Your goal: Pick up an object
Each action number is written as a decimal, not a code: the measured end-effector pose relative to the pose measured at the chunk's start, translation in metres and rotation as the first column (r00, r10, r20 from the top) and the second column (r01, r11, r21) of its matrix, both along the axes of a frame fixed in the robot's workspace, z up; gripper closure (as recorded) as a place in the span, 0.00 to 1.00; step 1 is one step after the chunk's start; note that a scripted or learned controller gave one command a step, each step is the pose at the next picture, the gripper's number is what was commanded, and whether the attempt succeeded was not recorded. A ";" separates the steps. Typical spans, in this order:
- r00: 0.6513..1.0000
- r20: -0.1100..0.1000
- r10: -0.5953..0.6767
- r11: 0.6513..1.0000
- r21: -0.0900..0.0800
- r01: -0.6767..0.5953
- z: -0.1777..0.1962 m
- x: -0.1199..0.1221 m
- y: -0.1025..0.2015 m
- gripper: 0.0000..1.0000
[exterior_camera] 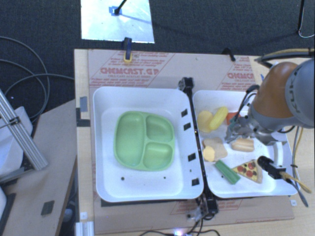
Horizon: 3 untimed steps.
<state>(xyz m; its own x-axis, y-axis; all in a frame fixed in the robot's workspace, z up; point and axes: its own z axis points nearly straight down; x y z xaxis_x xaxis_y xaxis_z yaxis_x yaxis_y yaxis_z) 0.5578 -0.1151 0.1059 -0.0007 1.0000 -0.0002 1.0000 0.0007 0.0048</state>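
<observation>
Pizza slice [249, 170] in front — gripper [235, 132] over toy bread roll [242, 144]

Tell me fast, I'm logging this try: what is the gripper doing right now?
Gripper: down in the right bin, just above the tan bread-like piece; whether it is open, shut or holding anything cannot be told.

Glossy white plastic bins [106, 181] hold a smooth matt green plastic tray [144, 140], on cardboard [147, 70].
</observation>
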 end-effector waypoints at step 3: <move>1.000 0.010 0.012 1.000 0.002 -0.012 0.085 -0.029 0.085 1.00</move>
